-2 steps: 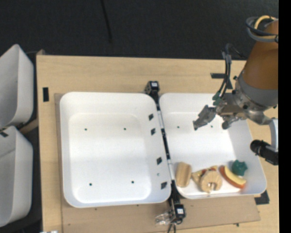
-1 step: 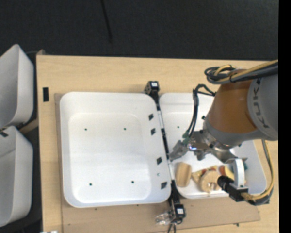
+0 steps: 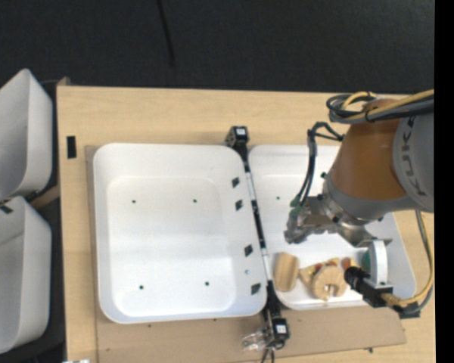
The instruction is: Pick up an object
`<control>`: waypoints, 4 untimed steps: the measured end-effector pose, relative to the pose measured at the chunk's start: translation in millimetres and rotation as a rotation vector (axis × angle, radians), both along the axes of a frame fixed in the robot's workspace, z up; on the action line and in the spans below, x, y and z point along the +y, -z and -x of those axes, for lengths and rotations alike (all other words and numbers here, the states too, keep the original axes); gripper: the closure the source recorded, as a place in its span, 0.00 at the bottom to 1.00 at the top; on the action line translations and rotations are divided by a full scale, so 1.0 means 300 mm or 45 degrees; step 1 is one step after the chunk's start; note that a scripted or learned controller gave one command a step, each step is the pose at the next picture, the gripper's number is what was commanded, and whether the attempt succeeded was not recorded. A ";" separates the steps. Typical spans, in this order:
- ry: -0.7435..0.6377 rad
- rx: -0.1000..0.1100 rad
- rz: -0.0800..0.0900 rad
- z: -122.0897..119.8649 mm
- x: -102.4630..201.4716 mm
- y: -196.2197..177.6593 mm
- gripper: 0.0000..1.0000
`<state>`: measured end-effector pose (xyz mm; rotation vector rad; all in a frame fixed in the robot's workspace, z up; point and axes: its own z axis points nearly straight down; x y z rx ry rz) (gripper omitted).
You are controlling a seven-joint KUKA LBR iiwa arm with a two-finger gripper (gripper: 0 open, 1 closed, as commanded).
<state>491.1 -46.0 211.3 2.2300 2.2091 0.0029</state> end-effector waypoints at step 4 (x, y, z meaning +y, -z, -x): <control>-0.006 0.001 0.003 0.005 -0.118 -0.461 1.00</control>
